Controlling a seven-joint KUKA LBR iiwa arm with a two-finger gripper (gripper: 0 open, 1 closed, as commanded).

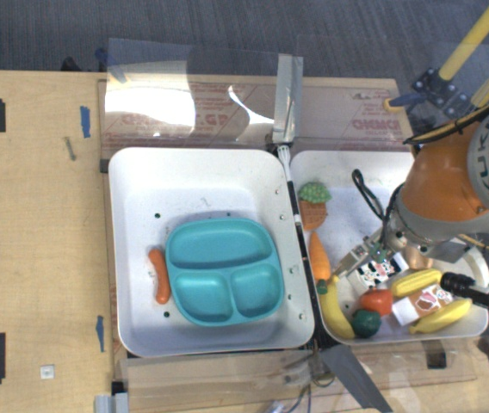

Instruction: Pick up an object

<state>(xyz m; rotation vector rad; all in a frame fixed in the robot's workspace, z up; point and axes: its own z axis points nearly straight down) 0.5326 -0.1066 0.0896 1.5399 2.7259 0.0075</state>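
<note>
The grey-and-orange arm's pincer (380, 258), its grip state impossible to tell, hangs low over the toy food cluttering the right white bin (341, 166); a red plastic tomato (377, 300) lies at its six o'clock, apparently the next target.

A teal divided plate (224, 269) sits in the left bin (133, 179); toy food crowds the right bin (339, 166).

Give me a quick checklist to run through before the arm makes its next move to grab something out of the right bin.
1. Gripper over the right bin: ok.
2. Objects within reach, tomato and bananas near the gripper: ok.
3. Finger state: cannot tell.
4. Anything held: cannot tell.
5. Target isolated: not ok, items crowd together at the near end.
6. Left bin with teal tray out of the arm's way: ok.
</note>
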